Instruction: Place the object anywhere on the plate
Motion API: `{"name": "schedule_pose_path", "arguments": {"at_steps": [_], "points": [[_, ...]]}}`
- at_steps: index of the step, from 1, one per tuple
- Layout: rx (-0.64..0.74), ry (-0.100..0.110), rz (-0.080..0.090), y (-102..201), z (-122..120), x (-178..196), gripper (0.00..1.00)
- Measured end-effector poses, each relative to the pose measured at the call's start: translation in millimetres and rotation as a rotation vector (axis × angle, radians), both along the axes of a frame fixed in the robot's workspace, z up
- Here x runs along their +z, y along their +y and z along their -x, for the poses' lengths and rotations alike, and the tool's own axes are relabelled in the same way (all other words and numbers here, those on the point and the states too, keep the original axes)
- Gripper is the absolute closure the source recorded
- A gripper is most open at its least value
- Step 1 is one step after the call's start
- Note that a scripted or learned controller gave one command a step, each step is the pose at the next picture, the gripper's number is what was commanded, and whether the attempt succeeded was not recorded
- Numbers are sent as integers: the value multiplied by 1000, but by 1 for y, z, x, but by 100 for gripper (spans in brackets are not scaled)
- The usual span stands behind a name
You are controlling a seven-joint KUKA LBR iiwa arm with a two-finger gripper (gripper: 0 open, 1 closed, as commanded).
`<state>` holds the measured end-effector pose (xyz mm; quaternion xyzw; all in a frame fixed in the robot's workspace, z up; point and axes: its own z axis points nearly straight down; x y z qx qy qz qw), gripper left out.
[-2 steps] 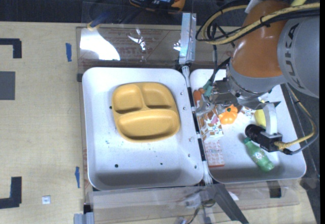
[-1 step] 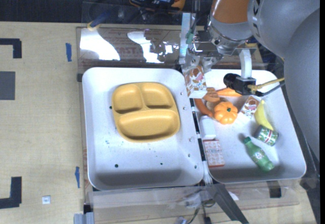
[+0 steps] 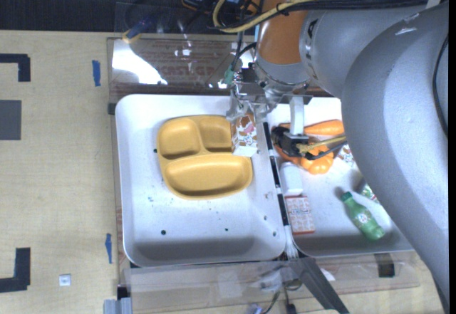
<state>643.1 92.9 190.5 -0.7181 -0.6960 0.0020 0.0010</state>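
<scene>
Dangling a small patterned carton (image 3: 246, 133) from the gripper (image 3: 246, 107), fingers apparently pinched on its top, though hard to confirm at this slant; hanging just at the right rim of the yellow divided plate (image 3: 203, 156) in the left bin (image 3: 142, 220), presumably carried across for release; lying in the right bin (image 3: 335, 234), green bottle (image 3: 362, 214), orange item (image 3: 320, 127)
</scene>
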Motion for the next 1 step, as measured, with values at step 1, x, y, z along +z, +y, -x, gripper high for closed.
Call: {"name": "schedule_pose_path", "arguments": {"at_steps": [1], "points": [[29, -6, 0, -22, -24, -6, 100]]}}
